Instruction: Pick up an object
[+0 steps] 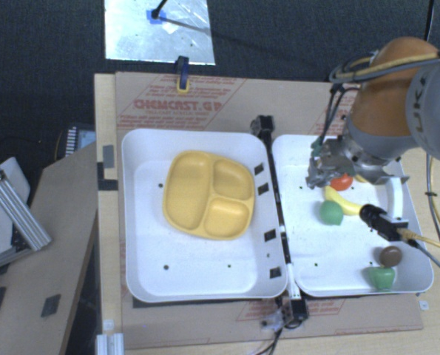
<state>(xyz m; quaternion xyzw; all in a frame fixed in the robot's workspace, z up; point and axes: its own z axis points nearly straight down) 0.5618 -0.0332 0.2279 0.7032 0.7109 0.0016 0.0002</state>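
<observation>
Orange and grey, the arm (397, 102) reaches low into the right bin (308, 265) and ends at the fingers (325, 170), a dark metallic cluster hanging over the bin's upper half. How far apart they stand cannot be told from this slant, and nothing shows clearly between them.

Just beside the fingers, on the arm's side, sits a small red-orange object (342, 182), partly hidden under the wrist. Just below it lies a yellow banana-shaped toy (341, 198), and touching that, a green ball (331, 213). Well apart from the fingers, toward the bin's near corner, rest a brown round piece (390, 256) and a second green object (382, 276). Far off on the other side, the left bin (142, 272) carries a yellow divided plate (207, 194).

The likely target is the red-orange object or the banana toy, but the three pieces crowd together. A descent slightly off centre could land on the banana's curve and skid, or nudge the green ball rolling away. Closing across two pieces at once risks a weak pinch that slips on lifting.
</observation>
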